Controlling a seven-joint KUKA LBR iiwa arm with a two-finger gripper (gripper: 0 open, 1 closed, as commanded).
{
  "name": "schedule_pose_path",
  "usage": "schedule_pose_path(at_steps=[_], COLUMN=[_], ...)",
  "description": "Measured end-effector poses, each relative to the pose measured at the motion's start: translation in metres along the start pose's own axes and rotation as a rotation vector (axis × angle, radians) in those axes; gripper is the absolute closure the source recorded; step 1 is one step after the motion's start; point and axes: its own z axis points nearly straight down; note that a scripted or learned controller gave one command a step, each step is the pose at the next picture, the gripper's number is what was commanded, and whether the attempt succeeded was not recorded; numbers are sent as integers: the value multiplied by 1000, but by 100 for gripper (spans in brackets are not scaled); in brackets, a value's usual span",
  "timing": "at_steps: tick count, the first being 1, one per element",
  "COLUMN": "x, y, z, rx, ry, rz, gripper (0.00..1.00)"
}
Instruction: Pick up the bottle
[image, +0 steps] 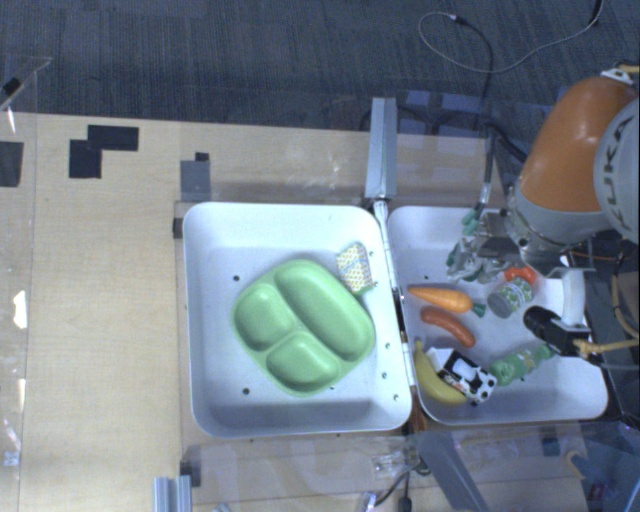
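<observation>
A green bottle (521, 364) lies on its side near the front right of the right bin (560, 405). A small clear bottle with a red cap (512, 294) lies further back, in the middle right of that bin. My gripper (474, 254) hangs over the back middle of the right bin. It is just left of the red-capped bottle and well behind the green one. I see nothing held in it.
The right bin also holds an orange carrot (441, 297), a red-brown sausage (447, 325), a yellow banana (434, 377) and a black-and-white toy (468, 378). The left bin (210, 300) holds a green divided plate (304, 325) and a small patterned packet (353, 266).
</observation>
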Motion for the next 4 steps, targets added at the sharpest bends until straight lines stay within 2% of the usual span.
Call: schedule_pose_path(at_steps=[1,2,3,4], x=[95,178,219,252], y=[42,29,10,83], z=[-46,-67,11,81], rx=[1,1,4,3], ry=[0,1,1,0], rz=[-4,13,-15,-7], gripper=[100,100,100,100])
